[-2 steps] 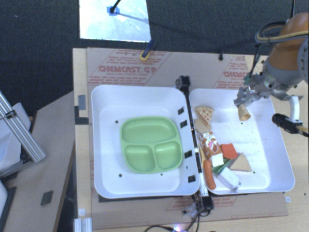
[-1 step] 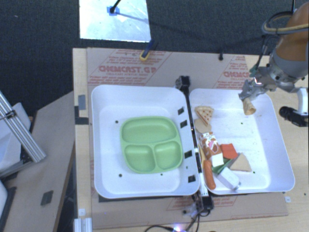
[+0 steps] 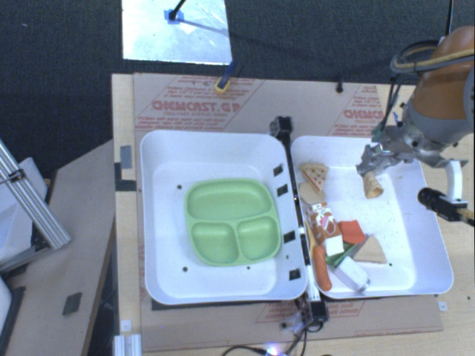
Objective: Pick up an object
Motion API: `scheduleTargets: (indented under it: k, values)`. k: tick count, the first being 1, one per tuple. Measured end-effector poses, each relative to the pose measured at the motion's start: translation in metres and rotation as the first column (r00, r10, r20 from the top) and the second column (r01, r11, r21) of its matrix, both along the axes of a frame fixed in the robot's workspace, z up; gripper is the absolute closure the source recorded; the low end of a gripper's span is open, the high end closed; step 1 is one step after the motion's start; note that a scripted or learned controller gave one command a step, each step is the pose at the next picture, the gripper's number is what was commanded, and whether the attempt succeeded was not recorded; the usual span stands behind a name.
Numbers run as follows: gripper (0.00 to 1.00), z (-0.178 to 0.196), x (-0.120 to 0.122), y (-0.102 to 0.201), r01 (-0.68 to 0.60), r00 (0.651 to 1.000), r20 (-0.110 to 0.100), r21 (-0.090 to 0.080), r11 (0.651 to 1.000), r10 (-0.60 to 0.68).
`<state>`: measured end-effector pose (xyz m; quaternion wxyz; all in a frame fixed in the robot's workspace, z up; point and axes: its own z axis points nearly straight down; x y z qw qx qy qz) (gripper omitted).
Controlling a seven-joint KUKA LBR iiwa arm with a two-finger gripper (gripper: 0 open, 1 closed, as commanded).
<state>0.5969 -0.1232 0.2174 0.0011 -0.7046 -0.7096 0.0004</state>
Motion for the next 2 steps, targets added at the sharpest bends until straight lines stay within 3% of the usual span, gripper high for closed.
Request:
scheduleTargets:
  k: [1,2]
  values:
    - [1.0,0.002,-0.046,0.04,-0.001,1.0,0.0,0.001,1.0,0.001]
    - [1.0,0.013,-0.06,0.046,0.0,1.0,0.002,0.0,1.0,0.0]
